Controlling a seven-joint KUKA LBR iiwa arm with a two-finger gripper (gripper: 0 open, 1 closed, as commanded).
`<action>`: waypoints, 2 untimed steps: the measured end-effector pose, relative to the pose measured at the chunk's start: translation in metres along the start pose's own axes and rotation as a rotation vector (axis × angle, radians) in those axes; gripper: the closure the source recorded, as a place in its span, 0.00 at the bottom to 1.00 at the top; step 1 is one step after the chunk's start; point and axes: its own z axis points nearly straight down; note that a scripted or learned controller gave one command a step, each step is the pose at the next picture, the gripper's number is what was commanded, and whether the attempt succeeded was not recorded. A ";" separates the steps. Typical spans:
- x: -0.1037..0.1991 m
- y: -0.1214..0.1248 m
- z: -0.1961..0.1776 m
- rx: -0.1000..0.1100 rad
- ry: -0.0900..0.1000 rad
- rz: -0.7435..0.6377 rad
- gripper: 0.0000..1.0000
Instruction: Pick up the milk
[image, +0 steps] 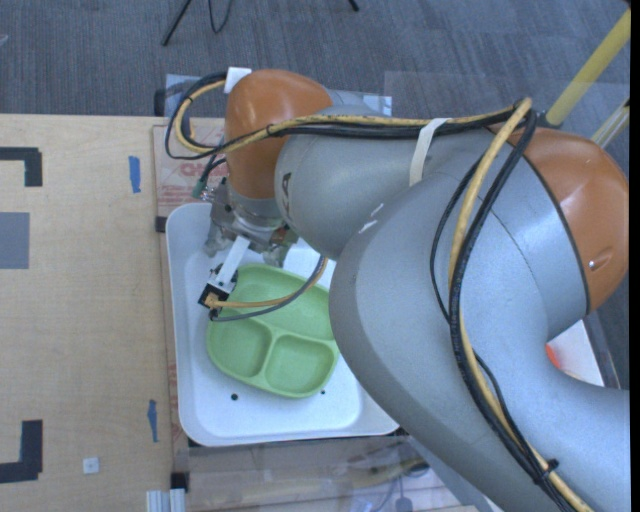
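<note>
The gripper (245, 228) is hovering at the white bin's (190, 330) eleven o'clock corner, with the green plate (285, 350) lying toward its five o'clock. I cannot tell whether it is released or clenched (nor where the milk is lying), so locating the milk before descending seems wise.

We saw a green divided plate (285, 360) lying in a white bin (190, 340), towards its near end. Left of the bin lay a pale wooden board (80, 320) with strips of blue tape (134, 173) and black corner marks (28, 166). Grey carpet (90, 50) spread beyond.
</note>
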 end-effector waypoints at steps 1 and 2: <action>0.002 0.000 -0.009 -0.002 -0.001 -0.006 1.00; -0.003 0.000 -0.008 0.003 -0.006 -0.017 1.00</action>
